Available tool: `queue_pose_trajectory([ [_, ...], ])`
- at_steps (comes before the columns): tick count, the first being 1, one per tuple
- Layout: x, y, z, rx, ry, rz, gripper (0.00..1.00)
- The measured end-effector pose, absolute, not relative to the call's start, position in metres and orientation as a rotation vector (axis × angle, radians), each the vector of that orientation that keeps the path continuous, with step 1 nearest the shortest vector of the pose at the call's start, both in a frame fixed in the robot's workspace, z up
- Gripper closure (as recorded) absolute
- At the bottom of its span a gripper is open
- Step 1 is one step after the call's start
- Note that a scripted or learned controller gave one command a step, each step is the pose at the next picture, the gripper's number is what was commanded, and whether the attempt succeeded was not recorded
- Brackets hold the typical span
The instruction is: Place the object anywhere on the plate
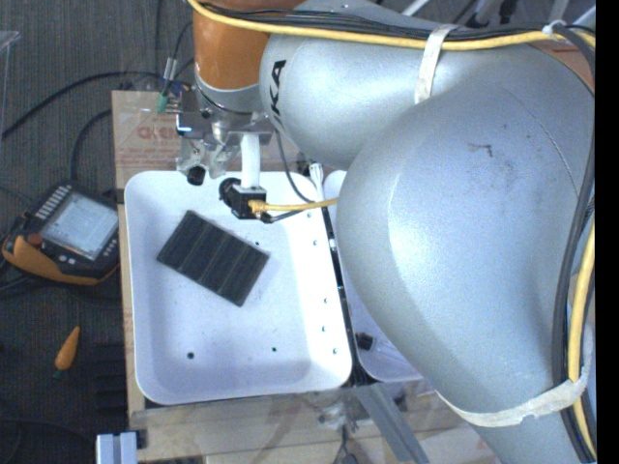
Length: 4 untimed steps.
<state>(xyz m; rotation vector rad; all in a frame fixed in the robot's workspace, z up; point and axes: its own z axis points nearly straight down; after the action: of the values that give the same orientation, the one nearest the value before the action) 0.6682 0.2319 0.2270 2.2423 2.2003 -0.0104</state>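
The arm (464, 211) sits closest to the lens. Its broad grey casing covers most of the right half of the view and hides nearly all of the right bin (387, 363), of which only a sliver of white floor shows beneath the casing. The orange band (227, 22) stands at the top of the view. Below it, the gripper (211, 165) hangs over the far rim of the left bin (155, 356). I cannot tell whether the gripper is open or closed from this angle, and nothing is visibly held in it.

The black ribbed slab (213, 257) lies flat on the floor of the left bin, turned at a diagonal, slightly toward the far side and apart from every wall. It is near the gripper but not touching it.

A brown cardboard sheet (145, 133) lies under the bin's far-left corner. Off the bench to the left, a teach pendant (70, 232) rests on the dark floor, with an orange-handled tool (66, 348) nearer the camera.
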Motion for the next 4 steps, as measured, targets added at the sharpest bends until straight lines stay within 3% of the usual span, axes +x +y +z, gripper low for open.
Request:
queue_pose_trajectory([
  [3, 0.668, 0.232, 0.244, 2.241, 2.202, -0.043, 1.0],
  [4, 0.668, 0.232, 0.2, 1.92, 2.49, -0.01, 1.0],
])
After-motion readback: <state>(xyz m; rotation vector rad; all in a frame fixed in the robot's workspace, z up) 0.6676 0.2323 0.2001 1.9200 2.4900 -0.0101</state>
